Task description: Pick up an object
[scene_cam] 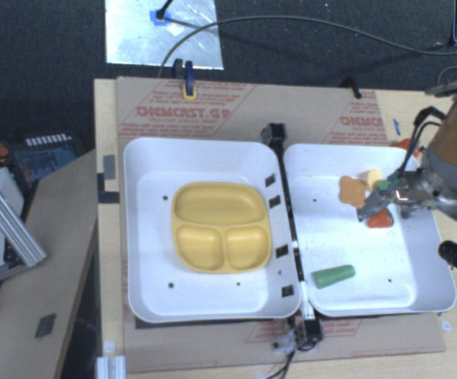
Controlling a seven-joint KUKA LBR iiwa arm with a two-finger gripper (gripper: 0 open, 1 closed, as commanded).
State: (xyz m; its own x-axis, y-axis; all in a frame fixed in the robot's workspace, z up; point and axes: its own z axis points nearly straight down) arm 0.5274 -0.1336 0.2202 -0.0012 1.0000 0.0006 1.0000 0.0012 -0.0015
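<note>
The right bin point(417, 290) holds a green cylinder-like piece point(333, 275) near its front left. At its back right lie an orange piece point(352, 189), a small pale yellow piece point(372, 178) and a red piece point(381, 220), close together. My gripper point(376, 204) reaches in from the right and sits low over this cluster, just above the red piece and beside the orange one. Its dark fingers blend with the objects.
A yellow divided tray point(217, 226) lies in the middle of the left bin point(145, 290). A black divider point(283, 212) with clips runs between the bins. Cables cross the dark floor behind the bench.
</note>
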